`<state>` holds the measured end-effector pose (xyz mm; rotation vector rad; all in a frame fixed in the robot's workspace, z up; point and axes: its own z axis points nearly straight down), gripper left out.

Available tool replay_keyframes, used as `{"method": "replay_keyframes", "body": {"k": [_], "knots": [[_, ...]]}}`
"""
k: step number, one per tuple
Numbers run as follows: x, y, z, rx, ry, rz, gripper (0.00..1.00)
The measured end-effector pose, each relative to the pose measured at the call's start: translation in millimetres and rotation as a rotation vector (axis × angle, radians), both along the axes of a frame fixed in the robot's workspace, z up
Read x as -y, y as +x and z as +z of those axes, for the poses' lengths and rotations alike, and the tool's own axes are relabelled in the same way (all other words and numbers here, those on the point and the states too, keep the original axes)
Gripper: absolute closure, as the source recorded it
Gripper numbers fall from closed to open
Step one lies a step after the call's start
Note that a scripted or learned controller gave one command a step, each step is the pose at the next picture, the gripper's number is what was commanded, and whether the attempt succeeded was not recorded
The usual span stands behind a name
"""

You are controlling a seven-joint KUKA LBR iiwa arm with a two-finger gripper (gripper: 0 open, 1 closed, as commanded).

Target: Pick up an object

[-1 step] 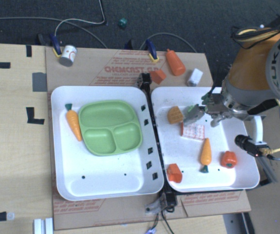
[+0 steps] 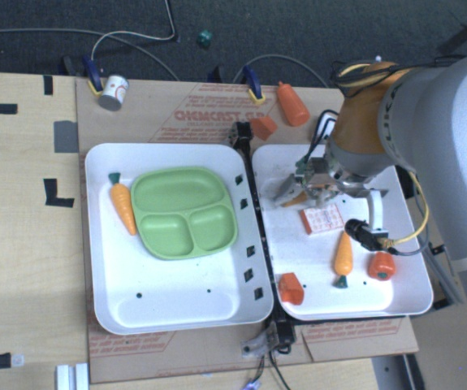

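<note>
Light wooden bench [image 2: 22, 242] below dark grey carpet floor [image 2: 298, 15].

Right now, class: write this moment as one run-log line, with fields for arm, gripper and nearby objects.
arm: over right bin | gripper: low near bin's upper left, hold unconfirmed | nearby: pink card, carrot, tomato | left bin: green plate

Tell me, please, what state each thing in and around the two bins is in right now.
green divided plate: lying flat in the left bin.
carrot: lying beside the plate's left edge.
second carrot: lying in the right bin.
tomato: resting by the right bin's right wall.
pink box: lying flat below the claw.
claw: low over the right bin.
</note>
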<state>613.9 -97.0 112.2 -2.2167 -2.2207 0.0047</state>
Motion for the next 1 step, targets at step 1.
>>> {"method": "replay_keyframes", "body": {"k": [1], "knots": [[7.2,41.2,-26.5,0.007,0.000,0.001,0.00]]}}
